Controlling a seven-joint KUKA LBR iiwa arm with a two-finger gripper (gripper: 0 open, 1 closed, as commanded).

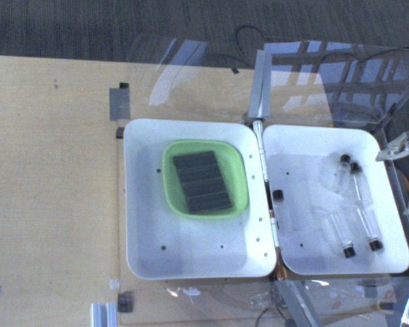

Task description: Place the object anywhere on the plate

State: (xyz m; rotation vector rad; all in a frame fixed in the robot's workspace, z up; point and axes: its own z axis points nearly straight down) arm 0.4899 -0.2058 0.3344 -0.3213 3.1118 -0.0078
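Camera view: a downward, slanted look at a pale wooden counter (48, 182) carrying two shallow white bins side by side.
Left bin (143, 251): a white, round-cornered tray; it holds the plate in its far half.
Plate: a lime-green, square plastic plate with rounded corners (172, 162), lying flat on the bin floor.
Object: a dark grey, rectangular ribbed slab (202, 181), lying flat on the green plate near its middle, its long side turned slightly off the plate's edges.
Right bin (293, 251): a matching white tray, touching the left bin along a shared central edge.
Right bin contents: several clear plastic tubes with black caps (360, 189) lying scattered toward the right side; a small black piece (277, 195) rests near the left wall.
Arm: pale parts of the robot (397, 147) show at the right edge, beyond the right bin's far right corner.
Pincer: its state cannot be told from this view.
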